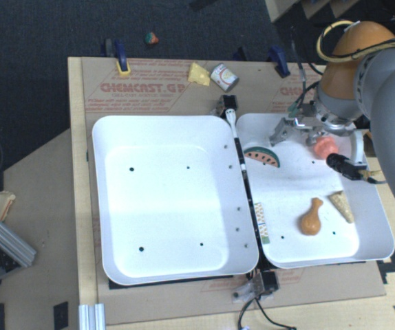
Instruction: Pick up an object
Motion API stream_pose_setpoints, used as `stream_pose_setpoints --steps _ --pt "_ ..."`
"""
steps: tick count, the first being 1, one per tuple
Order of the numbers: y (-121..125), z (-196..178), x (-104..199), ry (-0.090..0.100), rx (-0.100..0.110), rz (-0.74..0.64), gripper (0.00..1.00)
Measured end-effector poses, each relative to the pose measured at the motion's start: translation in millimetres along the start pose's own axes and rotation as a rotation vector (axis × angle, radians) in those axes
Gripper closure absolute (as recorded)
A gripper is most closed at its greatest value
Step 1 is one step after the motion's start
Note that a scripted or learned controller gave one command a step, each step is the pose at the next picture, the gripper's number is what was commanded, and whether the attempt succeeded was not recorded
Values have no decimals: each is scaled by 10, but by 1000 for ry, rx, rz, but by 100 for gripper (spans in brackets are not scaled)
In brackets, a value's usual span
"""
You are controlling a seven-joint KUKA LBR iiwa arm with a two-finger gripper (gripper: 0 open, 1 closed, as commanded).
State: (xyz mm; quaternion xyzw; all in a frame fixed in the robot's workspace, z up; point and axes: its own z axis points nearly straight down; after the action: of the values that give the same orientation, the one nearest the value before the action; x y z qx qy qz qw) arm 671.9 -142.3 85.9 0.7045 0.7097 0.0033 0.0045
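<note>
Nearest the camera, along the front of the right bin (363, 253), lie a brown drumstick-shaped toy (312, 217) and, just beside it, a pale cone-shaped piece (343, 206). Farther back, close to the divider, rests a watermelon slice (262, 157), and a pink object (325, 146) sits near the rear right of the same bin. The gripper (295, 125) hangs over the bin's back edge, and whether its fingers are spread or closed cannot be told at this angle; nothing is visibly held between them. The pink object lies just to the right of the gripper and partly under the wrist hardware, making it the likeliest target, with the watermelon slice a little to the left and nearer the camera. The risk, as a judgement, is a descent that lands beside the pink object instead of around it, nudging it against the bin wall, or fingers striking the raised rim because the gripper works so close to the edge.
</note>
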Motion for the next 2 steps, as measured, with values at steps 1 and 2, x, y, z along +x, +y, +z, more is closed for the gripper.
stream_pose_setpoints --steps 1,2 --pt "-944 5 147 4 20 10 0" --pt "-1382 -1125 277 1 6 7 0"
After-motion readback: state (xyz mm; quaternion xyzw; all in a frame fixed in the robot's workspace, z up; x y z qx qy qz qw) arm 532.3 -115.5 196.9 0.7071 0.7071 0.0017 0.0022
